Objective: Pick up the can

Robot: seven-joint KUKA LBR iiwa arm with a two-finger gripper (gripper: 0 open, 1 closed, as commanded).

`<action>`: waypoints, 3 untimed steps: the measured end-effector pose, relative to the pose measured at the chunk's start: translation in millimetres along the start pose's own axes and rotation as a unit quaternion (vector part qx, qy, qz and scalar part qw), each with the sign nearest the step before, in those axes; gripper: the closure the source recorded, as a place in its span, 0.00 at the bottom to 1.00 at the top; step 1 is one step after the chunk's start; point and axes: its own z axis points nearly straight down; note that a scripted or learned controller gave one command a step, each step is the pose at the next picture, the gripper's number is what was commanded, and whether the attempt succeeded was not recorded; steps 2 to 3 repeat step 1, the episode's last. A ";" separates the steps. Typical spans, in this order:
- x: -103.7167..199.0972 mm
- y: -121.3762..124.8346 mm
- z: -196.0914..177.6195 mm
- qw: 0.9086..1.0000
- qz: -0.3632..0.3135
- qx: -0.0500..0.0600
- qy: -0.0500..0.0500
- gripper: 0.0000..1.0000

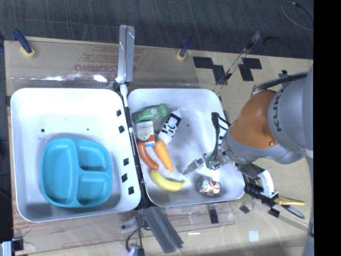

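Observation:
The can [208, 186] is small and silver with orange and red marks. It lies on its side near the front right corner of the right bin [198, 101]. My gripper [200, 144] hangs over the right half of that bin, just behind the can and apart from it. Its fingers are spread wide: a silver fingertip [189, 167] points left toward the banana, and a dark one [216, 119] points to the back. Nothing sits between them. The grey arm with its orange band [254, 127] comes in over the bin's right wall.
The right bin's left half holds a banana [167, 182], a carrot [163, 154], a red sausage [146, 154], a green bottle [150, 112], a small carton [145, 129] and a black-and-white box [171, 126]. A blue divided tray [76, 172] lies in the left bin [32, 111].

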 end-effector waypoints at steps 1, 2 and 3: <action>0.2 0.5 -9.1 1.000 -0.002 0.001 0.001 1.00; 0.2 0.5 -9.1 1.000 -0.002 0.001 0.001 1.00; 0.2 0.5 -9.1 1.000 -0.002 0.001 0.001 1.00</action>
